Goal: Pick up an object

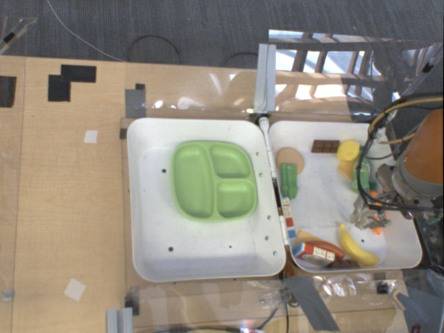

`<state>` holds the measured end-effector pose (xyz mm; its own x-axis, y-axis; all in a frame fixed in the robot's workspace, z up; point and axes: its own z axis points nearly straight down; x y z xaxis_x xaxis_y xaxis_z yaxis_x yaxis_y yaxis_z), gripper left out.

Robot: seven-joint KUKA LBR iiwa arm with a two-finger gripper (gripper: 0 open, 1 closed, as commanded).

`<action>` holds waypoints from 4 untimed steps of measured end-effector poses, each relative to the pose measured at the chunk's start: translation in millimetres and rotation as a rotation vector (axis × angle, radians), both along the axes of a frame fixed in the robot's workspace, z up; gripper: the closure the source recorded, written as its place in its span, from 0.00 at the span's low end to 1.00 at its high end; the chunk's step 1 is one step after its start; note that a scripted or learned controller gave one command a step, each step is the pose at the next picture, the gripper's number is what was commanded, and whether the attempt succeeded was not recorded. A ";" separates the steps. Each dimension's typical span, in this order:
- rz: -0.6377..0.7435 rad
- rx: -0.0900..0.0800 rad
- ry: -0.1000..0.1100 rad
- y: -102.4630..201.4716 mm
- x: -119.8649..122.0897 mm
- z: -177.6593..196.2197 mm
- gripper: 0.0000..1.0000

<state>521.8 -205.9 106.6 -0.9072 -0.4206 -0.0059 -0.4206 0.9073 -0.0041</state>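
Green divided plate (212, 180), 1 banana (357, 246), gripper (368, 217) above bin (316, 186)

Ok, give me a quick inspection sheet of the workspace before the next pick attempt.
Surface: wooden bench, two white bins side by side.
Job's things: right bin holds a banana, yellow item, brown bar, green item, tan round piece, red packet.
Clutter: left bin holds a green divided plate.
Grippers: gripper low over the right bin, near the banana; nothing seen held.
Cables: yellow and black cables on the arm; thin wire on the floor.
Surroundings: grey carpet.
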 end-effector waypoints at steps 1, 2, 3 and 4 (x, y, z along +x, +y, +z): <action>0.091 -0.003 -0.011 17.9 40.5 91.8 1.00; 0.107 0.005 0.008 2.7 46.4 -9.7 1.00; 0.107 0.001 -0.002 1.5 49.3 -4.5 0.00; 0.096 0.000 -0.007 13.7 80.9 -17.5 0.00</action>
